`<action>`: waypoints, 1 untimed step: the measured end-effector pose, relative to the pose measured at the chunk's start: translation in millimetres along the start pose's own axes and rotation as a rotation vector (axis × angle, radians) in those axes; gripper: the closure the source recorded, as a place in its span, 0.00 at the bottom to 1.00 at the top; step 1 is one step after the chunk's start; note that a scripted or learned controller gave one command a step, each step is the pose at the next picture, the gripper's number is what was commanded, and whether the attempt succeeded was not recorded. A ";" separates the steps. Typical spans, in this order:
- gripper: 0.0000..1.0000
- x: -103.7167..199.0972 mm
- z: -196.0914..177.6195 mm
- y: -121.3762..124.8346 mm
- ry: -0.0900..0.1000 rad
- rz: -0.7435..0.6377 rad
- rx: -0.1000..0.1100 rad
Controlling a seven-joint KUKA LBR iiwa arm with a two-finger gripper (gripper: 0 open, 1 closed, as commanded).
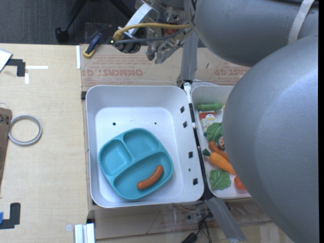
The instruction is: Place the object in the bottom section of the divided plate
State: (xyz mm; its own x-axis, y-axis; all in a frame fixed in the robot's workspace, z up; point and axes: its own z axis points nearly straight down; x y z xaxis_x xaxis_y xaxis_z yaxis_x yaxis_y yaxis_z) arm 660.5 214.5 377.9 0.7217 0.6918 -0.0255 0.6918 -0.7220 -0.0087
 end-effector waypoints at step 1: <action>1.00 -1.1 -5.2 1.6 -0.007 0.003 0.003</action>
State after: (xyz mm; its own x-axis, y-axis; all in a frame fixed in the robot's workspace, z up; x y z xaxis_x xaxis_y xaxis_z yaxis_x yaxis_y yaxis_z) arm 660.9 212.7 383.1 0.7234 0.6897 -0.0328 0.6898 -0.7240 -0.0114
